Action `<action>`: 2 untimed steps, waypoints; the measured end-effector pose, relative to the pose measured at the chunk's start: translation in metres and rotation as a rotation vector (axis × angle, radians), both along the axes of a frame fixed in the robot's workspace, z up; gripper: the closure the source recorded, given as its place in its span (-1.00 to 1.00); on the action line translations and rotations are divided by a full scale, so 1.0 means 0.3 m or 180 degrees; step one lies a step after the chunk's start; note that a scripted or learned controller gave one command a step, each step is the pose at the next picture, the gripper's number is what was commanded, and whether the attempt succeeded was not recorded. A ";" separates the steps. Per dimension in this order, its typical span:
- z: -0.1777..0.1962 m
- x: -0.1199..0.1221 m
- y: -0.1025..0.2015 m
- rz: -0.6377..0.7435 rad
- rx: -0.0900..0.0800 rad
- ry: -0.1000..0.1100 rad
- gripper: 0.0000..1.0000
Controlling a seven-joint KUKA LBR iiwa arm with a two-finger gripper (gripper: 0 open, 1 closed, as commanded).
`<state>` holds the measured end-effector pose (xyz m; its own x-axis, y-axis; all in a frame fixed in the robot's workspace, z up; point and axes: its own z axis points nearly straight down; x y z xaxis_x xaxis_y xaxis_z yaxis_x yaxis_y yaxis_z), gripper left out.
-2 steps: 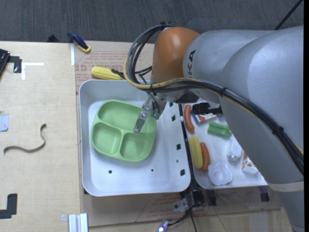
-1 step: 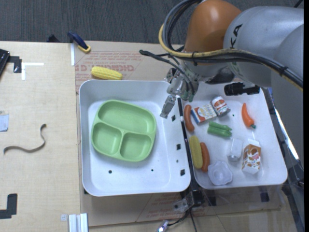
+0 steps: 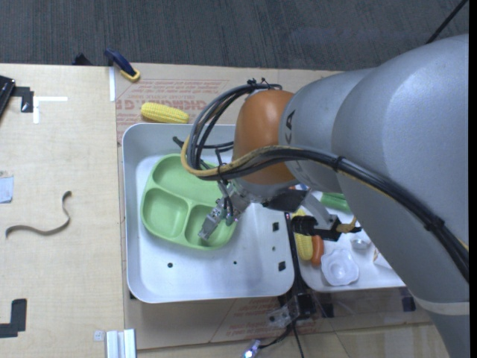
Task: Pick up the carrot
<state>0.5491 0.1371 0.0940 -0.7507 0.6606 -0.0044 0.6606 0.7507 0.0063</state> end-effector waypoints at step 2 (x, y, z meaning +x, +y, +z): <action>0.010 -0.010 0.211 0.0797 -0.0035 -0.0033 -1.00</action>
